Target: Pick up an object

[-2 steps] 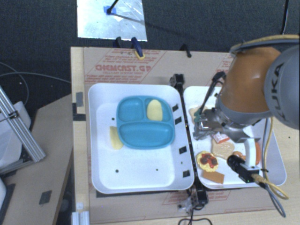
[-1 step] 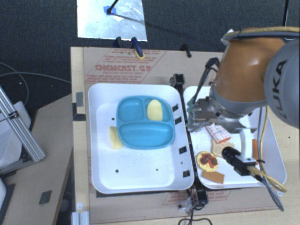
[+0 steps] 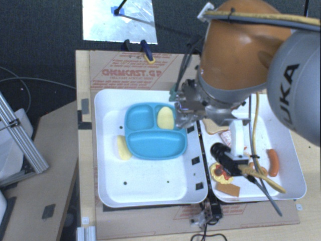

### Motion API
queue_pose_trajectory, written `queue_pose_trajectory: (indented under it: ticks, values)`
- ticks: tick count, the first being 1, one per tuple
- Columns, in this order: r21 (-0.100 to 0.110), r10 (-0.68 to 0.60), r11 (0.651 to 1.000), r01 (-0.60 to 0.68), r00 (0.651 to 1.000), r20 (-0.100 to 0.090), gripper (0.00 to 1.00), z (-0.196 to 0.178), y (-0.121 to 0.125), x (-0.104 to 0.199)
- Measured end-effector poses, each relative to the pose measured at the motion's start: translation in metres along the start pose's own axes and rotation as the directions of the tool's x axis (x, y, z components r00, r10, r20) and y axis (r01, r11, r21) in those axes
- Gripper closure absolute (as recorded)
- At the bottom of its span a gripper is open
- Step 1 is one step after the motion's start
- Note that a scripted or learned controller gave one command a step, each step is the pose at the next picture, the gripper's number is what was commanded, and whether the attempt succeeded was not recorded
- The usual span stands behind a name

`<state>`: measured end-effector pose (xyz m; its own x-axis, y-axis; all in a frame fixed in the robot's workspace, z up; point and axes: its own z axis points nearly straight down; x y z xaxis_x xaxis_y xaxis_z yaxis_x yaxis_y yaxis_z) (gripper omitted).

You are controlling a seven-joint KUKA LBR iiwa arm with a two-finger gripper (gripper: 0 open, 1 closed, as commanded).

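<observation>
The yellow piece (image 3: 165,118) in the blue tray (image 3: 153,144), left bin (image 3: 145,190), looks light, smooth and rounded, so we would pinch its narrow sides; we cannot tell the pincer's (image 3: 184,115) state.

Pale yellow food piece in the blue tray

The oval yellow piece (image 3: 165,118) lay in the upper right compartment of the blue divided tray (image 3: 153,144), just left of the claw (image 3: 184,115).
</observation>
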<state>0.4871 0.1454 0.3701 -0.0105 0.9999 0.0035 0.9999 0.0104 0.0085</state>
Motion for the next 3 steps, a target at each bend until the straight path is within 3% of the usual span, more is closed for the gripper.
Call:
queue_pose_trajectory:
  ticks: [1,2,3]
  values:
    - [0.011,0.008,1.000,-0.009,1.000,0.003,1.00,0.104,-0.002,0.022]
    - [0.003,0.010,1.000,-0.010,1.000,0.002,1.00,0.174,0.063,0.015]
    - [0.001,0.014,1.000,-0.014,1.000,0.005,1.00,0.106,0.101,-0.070]
